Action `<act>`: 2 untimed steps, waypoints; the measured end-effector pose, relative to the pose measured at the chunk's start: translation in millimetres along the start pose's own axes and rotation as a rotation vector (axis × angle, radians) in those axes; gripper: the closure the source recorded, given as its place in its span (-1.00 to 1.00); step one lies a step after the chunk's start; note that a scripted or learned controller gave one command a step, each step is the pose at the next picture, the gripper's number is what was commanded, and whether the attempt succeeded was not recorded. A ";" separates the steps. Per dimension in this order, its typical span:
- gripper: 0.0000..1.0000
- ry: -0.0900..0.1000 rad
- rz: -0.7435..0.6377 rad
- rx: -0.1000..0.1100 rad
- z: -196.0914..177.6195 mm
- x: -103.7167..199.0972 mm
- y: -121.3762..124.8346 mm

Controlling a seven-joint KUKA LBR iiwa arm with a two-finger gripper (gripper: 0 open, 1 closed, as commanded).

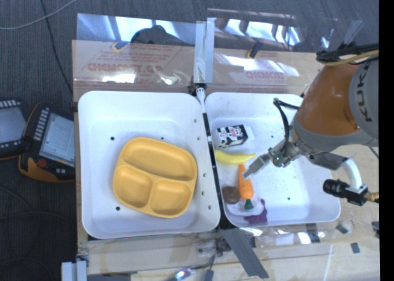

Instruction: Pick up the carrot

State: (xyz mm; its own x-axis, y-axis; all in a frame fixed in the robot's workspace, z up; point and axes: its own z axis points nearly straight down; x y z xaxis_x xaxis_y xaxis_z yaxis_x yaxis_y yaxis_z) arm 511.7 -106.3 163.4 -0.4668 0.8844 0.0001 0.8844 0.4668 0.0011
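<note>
The gripper [253,169] is hovering right of centre in the frame, just above the carrot [245,185]; whether it is gripping anything, I cannot tell

The yellow sectioned plastic tray [155,176] lies in the left white bin [98,119]; the orange carrot [245,185], yellow banana [233,158] and small printed carton [231,135] lie in the right white bin [308,206].

Gripper [254,169] hangs just above the carrot [245,185] near the right bin's [295,209] front left corner.
</note>
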 end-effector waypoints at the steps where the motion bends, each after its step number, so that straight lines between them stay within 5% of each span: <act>1: -1.00 -0.006 0.124 -0.007 72.7 2.6 -3.9; 2: 1.00 -0.007 0.125 -0.012 62.5 2.8 -1.5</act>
State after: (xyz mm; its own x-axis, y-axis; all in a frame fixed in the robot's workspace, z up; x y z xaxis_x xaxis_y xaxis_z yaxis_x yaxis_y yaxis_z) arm 509.1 -104.5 100.9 -0.3530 0.9356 -0.0056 0.9355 0.3531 0.0139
